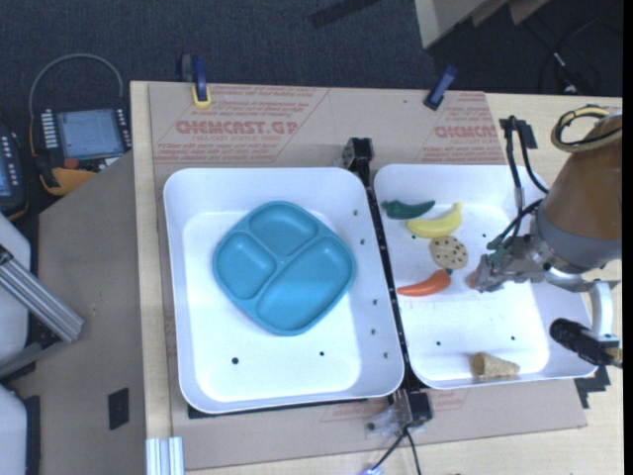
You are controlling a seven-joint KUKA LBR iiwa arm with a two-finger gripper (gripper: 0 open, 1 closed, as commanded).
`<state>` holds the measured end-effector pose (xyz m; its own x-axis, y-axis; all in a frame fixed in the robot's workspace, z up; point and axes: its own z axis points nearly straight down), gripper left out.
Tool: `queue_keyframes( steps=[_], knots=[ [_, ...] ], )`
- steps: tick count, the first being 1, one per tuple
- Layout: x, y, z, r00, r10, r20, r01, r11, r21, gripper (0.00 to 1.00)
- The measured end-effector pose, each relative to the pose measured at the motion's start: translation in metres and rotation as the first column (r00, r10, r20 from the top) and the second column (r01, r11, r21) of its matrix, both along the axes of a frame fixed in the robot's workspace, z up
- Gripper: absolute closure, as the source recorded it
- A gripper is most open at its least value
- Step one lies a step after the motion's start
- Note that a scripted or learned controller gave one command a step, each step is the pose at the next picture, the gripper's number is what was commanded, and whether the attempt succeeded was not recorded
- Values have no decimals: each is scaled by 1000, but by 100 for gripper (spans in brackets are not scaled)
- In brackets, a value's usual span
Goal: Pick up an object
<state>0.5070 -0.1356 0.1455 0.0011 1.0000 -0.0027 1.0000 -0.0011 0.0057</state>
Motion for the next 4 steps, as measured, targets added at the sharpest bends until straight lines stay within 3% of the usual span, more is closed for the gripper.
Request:
queue_keyframes(
  steps=[2, 3, 4],
  knots=[
    [4, 11, 96, 1000, 3, 3, -3, 1000, 0, 100],
    [7, 69, 87, 1000, 7, -7, -7, 1000, 5, 100],
    [23, 114, 88, 1000, 7, -3, -7, 1000, 4, 100]
  ],
)
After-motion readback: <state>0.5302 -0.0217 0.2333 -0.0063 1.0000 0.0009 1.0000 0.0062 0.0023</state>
